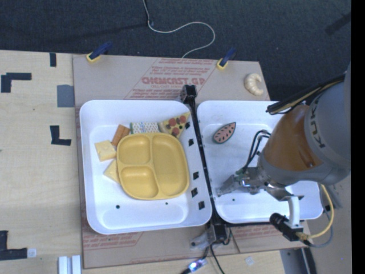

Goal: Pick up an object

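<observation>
Right bin (251, 210) floor mostly bare; claw (228, 187) near divider

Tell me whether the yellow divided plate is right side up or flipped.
Right side up: the yellow divided plate in the left bin shows its three hollow compartments facing upward.

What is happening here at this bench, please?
A grey robot arm reaches in from the right and holds its hand low over the right bin, near the divider. Nothing shows between its fingers. A small brown oval object lies further back in that bin, apart from the hand. The left bin holds a yellow divided plate with crackers and other small food items beside it.
</observation>
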`<control>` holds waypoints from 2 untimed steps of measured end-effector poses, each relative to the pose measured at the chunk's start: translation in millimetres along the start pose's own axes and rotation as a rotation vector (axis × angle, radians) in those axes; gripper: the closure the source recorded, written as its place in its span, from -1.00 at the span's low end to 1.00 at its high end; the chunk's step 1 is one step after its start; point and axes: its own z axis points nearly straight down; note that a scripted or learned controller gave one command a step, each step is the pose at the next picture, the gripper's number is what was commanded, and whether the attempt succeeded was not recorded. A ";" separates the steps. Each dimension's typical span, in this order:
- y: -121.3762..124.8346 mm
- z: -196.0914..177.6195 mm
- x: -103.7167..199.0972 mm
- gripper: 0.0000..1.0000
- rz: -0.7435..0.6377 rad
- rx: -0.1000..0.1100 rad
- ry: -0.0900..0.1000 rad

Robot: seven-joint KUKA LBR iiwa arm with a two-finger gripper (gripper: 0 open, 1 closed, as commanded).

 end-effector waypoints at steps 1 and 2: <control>0.2 -11.5 -0.6 1.00 0.001 -0.002 -0.001; 3.4 -54.6 4.8 1.00 -0.001 -0.004 0.000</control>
